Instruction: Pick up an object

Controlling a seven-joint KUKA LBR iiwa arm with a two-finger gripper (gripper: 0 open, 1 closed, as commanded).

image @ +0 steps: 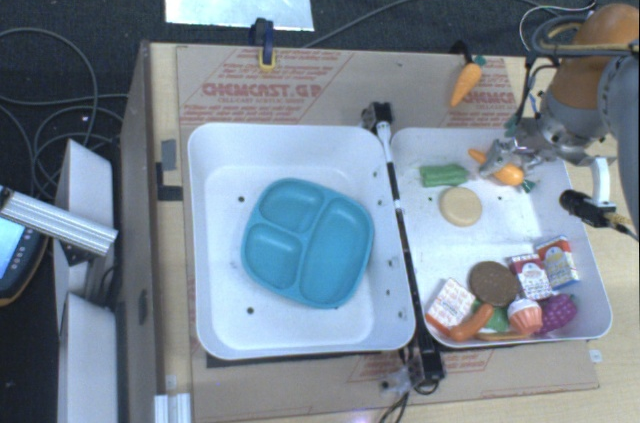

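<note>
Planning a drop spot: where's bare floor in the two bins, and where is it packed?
Left bin: bare strips all around the blue divided plate. Right bin: bare patch in the middle, between the cream disc above and the brown disc below. Crowded: the near right corner pile around the milk carton, and the far edge where the hand sits by the green block.

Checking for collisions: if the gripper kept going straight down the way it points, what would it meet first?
Probably the small orange toy right at the gripper tips, near the right bin's far edge; depth is hard to judge from above.
</note>
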